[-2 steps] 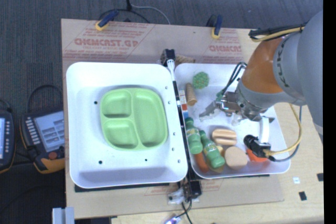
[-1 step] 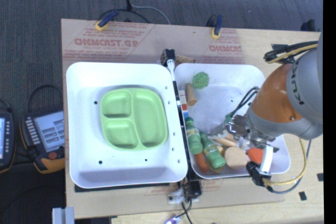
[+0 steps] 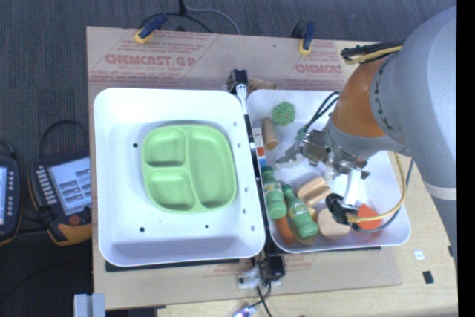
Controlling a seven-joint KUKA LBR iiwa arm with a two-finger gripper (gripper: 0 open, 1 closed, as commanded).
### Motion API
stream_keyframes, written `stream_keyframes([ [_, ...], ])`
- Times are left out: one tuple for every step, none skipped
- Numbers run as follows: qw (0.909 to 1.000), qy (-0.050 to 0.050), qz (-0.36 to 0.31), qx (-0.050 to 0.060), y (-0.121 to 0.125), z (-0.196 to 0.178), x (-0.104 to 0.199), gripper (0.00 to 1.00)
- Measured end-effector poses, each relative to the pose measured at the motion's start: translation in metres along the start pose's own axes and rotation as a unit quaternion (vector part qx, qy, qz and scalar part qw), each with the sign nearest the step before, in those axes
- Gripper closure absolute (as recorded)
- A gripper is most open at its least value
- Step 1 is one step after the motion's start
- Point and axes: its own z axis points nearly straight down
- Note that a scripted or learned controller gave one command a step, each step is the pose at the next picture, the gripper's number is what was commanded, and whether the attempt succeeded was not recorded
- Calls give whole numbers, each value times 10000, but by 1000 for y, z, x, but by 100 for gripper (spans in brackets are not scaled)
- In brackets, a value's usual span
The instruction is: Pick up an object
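Note:
My gripper (image 3: pixel 292 151) is low inside the right bin (image 3: pixel 397 193), over its bare middle floor, and no object shows in it. A brown cork-like cylinder (image 3: pixel 269 134) lies just left of it, with a knobby green ball (image 3: pixel 283 113) farther back. Toward the near side lie a tan bread-like piece (image 3: pixel 312 190), two green bottles (image 3: pixel 273 197) (image 3: pixel 300 217), an orange item (image 3: pixel 369 217) and another tan piece (image 3: pixel 335 229). The arm's wrist hides part of the bin's right half.
The left bin (image 3: pixel 119 182) holds a green divided plate (image 3: pixel 188 166). Both bins rest on a brown board (image 3: pixel 148 59) held by clamps at the back. The bins' shared wall (image 3: pixel 251 159) runs close to the cork and bottles.

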Motion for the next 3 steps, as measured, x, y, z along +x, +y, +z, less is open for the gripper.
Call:
stream_keyframes([
  [9999, 2, -106, 47, 111, -12, 27, 0],
  [9991, 4, -425, 19, 29, 0, -16, 0],
  [9988, -27, -489, 14, 91, 1, 29, 0],
])
